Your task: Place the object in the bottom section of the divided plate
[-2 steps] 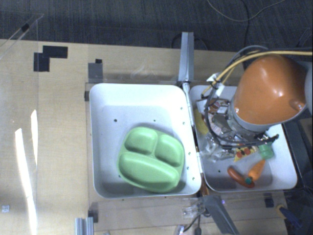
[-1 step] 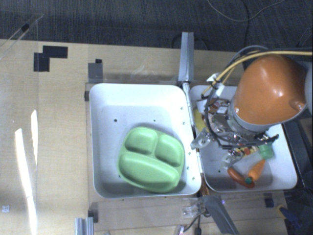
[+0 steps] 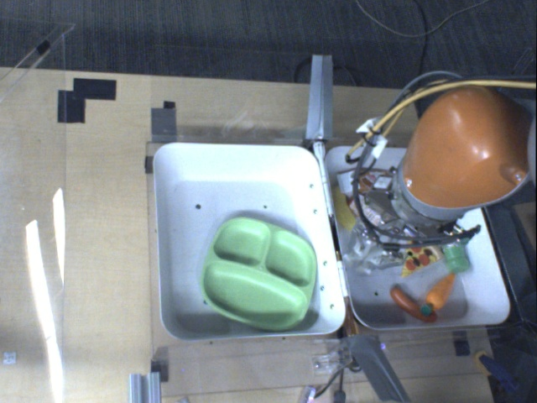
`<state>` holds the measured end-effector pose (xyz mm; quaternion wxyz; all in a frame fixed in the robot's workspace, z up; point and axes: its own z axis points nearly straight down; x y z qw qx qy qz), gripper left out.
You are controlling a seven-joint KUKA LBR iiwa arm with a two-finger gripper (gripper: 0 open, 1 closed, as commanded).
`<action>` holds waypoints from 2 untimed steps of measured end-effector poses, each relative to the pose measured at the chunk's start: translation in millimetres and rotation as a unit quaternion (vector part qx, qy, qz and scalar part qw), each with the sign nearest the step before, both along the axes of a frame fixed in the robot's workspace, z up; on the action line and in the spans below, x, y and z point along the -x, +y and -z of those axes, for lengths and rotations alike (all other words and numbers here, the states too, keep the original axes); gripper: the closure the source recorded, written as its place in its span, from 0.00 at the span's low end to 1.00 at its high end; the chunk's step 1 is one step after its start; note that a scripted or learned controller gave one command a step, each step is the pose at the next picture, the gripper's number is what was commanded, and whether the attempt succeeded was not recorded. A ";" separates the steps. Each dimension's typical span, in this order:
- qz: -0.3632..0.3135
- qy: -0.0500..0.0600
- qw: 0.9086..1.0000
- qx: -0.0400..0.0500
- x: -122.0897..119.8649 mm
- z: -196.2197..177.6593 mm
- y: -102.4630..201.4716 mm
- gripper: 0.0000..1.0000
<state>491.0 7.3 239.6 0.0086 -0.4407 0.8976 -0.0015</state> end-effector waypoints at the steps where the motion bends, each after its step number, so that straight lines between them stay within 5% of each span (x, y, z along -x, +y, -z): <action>1: -0.013 0.005 1.000 0.001 -5.2 31.7 55.6 1.00; 2: -0.079 0.004 0.997 0.001 -15.1 6.3 109.9 1.00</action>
